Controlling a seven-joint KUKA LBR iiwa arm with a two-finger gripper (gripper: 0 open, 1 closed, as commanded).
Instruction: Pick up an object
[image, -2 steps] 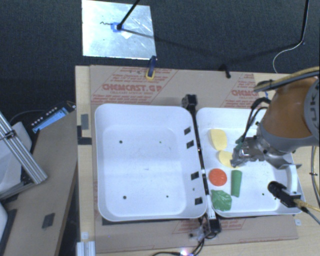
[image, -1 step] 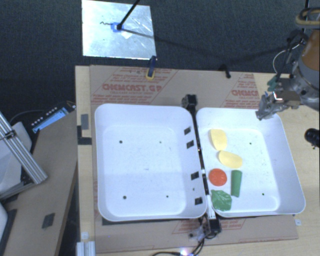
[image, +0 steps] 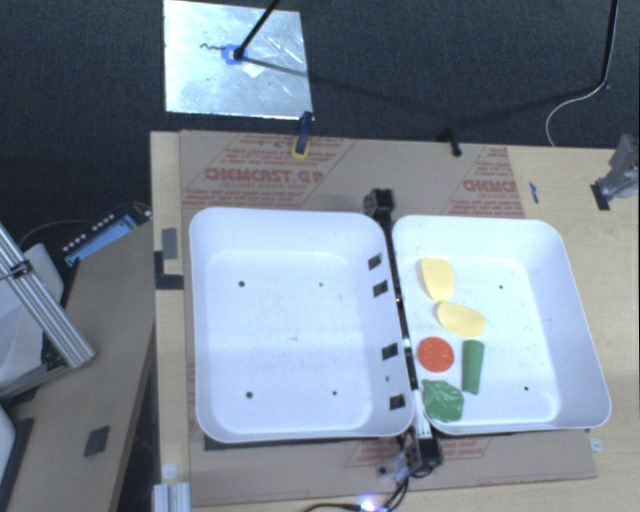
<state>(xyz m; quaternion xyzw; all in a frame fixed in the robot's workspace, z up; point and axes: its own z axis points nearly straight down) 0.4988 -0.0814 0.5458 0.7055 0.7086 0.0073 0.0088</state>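
Five objects (image: 449, 340) in right bin (image: 560, 300) (left side).

In the right bin (image: 560, 300) you see five small items lying flat near its left wall: a pale yellow piece (image: 436, 278) farthest back, a second yellow piece (image: 461, 318) just in front of it, then a red disc (image: 435, 353). A green stick (image: 472, 366) lies lengthwise just right of the disc, and a leafy green piece (image: 443, 400) sits nearest the front edge.

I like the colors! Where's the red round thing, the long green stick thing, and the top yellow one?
Red disc (image: 435, 353), camera view, its middle.
Green stick (image: 472, 366), camera view, middle of its length.
Upper yellow piece (image: 436, 278), camera view, its middle.
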